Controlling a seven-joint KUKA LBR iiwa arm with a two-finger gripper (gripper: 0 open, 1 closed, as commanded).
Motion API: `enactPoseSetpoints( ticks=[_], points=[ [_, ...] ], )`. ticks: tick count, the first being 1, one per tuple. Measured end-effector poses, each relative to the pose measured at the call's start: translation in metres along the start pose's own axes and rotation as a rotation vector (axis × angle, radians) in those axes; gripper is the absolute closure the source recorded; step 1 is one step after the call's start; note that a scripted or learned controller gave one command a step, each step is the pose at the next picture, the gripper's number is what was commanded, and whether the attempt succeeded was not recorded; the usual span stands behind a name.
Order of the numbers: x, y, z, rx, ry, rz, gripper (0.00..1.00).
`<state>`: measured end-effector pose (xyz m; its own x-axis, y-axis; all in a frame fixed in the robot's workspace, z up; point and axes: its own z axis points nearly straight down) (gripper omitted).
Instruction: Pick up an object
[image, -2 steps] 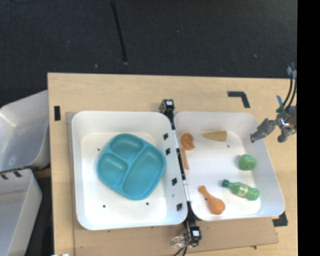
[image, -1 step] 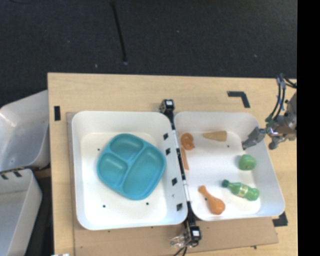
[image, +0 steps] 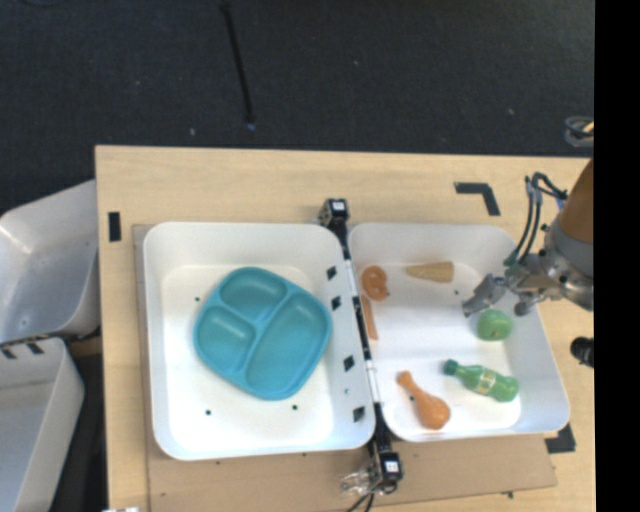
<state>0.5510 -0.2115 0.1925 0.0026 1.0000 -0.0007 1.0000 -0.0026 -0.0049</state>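
The pincer hangs low over the right part of the right bin, reaching in from the right on the grey arm with its orange band. Its grey fingers are spread part-way, one stretching to the left and the other down toward a round green fruit; nothing is seen caught between them, and the fruit lies just below the fingertips, so close that touch cannot be told. Below the fruit a green bottle lies on its side, cap pointing left. To its left, near the bin's front, lies an orange drumstick-shaped toy. Up near the back wall is a tan cone-shaped piece, and at the bin's left side a small orange rounded toy with a thin orange stick just below it along the divider. The left bin holds a blue sectioned plate. Both bins sit on the pale wooden desk.
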Motion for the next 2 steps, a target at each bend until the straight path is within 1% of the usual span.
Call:
enactPoseSetpoints(
  ticks=[1, 2],
  points=[
    [-0.001, 0.004, 0.043, -0.002, -0.001, 0.002, 0.00],
    [-0.001, 0.006, 0.030, -0.009, -0.002, 0.004, 1.00]
  ],
)
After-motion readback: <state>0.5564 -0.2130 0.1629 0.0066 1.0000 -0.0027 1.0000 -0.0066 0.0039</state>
